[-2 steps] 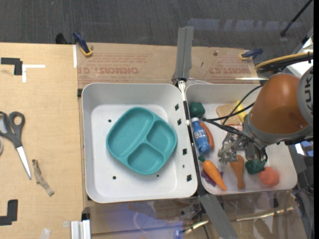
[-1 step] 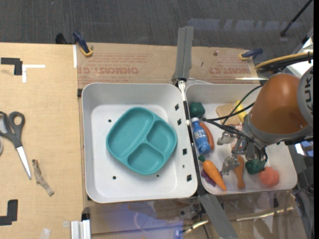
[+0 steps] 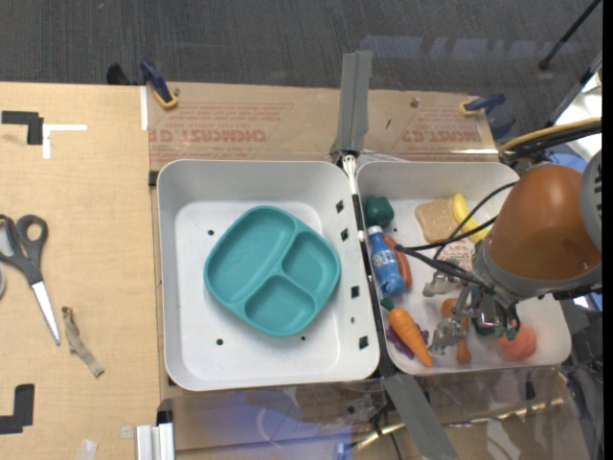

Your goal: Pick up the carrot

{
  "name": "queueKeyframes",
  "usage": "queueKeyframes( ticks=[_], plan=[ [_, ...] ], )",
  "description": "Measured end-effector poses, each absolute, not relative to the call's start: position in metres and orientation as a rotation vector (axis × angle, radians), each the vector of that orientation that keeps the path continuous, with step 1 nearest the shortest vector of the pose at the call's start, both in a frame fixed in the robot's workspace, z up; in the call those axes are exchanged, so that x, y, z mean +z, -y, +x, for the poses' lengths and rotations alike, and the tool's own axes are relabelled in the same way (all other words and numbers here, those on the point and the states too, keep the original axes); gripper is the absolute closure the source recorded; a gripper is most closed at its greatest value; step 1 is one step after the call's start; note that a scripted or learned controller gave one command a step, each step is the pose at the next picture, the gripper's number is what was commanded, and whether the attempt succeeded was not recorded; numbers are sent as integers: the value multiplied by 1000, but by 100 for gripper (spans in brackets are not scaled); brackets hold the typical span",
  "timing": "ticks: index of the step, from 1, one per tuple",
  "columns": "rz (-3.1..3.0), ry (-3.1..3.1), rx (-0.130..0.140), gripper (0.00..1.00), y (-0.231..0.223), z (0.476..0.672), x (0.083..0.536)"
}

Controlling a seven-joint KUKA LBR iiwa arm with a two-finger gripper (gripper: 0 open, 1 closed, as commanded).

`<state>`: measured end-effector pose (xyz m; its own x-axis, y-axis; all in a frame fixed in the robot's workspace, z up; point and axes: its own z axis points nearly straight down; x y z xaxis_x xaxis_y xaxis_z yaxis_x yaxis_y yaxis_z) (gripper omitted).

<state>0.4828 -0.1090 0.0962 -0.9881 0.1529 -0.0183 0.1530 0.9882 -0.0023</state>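
We identify a robotics lab — a clamped cardboard-backed bench [image 3: 77, 257], two white bins [image 3: 172, 286], loose cabling [image 3: 450, 247], dark carpet [image 3: 239, 17].

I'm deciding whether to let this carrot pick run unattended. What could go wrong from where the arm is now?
1. The carrot lies near the right bin's left wall, with the blue bottle just above it and a purple item touching it, so a grasp may catch a neighbour.
2. The gripper sits to the carrot's right among small orange pieces, so it could close on the wrong thing.
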Motion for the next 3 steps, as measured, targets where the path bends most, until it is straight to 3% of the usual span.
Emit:
queueKeyframes(
  ticks=[1,2,3],
  plan=[
    [288,-3125,1,0,92,479,93],
    [284,-3123,-1,100,92,480,102],
    [-166,-3133,1,100,35,499,192]
  ],
)
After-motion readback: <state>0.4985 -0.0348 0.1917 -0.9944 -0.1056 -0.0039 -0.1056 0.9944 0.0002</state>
